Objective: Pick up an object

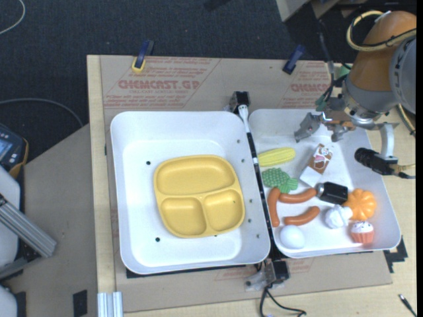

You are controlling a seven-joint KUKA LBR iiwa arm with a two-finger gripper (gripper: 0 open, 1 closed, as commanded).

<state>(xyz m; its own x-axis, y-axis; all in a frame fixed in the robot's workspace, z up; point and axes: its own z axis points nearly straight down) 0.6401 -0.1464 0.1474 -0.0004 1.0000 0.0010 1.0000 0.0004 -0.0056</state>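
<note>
Cupcake (pixel 362 231), well below end effector (pixel 322 127)

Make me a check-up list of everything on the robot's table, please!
Surface: cardboard-covered bench bearing two white bins, left bin and right bin.
Job's things: in the right bin, corn, green veggie, two sausages, white egg, orange pumpkin, cupcake, small brown-and-white toy, black block.
Clutter: yellow divided plate in the left bin.
Hand: hand above the right bin's far end, holding nothing visible.
Cables: black wire at the near edge.
Surroundings: dark floor, clamps on the far edge.
</note>
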